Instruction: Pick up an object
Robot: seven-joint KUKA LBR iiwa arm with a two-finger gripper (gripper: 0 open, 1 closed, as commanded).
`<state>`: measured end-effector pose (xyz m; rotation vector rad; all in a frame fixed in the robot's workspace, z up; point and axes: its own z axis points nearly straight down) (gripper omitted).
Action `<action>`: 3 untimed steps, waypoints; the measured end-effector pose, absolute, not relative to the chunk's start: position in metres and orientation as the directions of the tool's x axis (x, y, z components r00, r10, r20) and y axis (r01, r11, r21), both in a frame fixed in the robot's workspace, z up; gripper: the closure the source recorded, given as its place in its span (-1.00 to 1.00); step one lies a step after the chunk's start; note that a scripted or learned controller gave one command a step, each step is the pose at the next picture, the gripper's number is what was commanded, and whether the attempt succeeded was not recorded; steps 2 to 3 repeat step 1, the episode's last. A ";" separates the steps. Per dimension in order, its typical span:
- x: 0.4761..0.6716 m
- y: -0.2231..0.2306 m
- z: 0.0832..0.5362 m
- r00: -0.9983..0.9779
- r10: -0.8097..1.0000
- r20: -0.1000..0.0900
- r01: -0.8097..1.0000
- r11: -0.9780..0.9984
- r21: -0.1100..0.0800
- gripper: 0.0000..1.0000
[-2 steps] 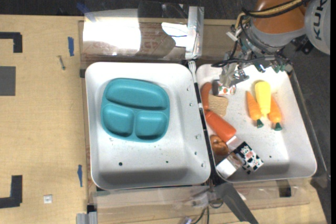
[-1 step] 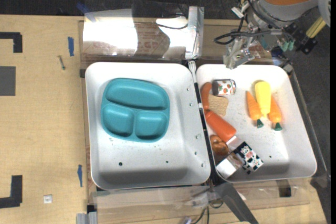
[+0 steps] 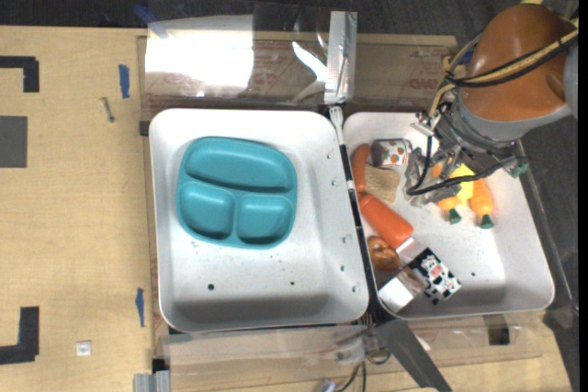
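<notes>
Lowest in our view, at the front edge of the right bin [image 3: 524,280], we see a small white block [image 3: 397,293] touching a black-and-white patterned box [image 3: 432,275]. Just behind them, along that bin's left wall, lies a brown rounded piece [image 3: 382,251], then an orange carrot-like toy [image 3: 386,218] slanting up toward a tan block [image 3: 384,183] and a small white can with a red-and-dark label [image 3: 390,152] near the back left corner. Toward the bin's middle we make out yellow and orange toy vegetables with green tips [image 3: 469,200], lying close together. Our gripper [image 3: 439,162] hangs over the back half of this bin, just beside those vegetables, with dark cables around it; whether its claw is released or clenched we cannot tell. A teal divided tray [image 3: 237,190] rests in the left bin [image 3: 184,289], nearer its back left corner.
</notes>
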<state>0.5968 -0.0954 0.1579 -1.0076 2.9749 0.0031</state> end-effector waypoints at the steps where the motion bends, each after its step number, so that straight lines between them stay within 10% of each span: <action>1: 0.604 -0.098 0.090 -0.717 -0.697 -0.010 -0.697 0.717 -0.008 1.00; 3: 0.604 -0.098 0.090 -0.717 -0.697 -0.010 -0.697 0.717 -0.008 1.00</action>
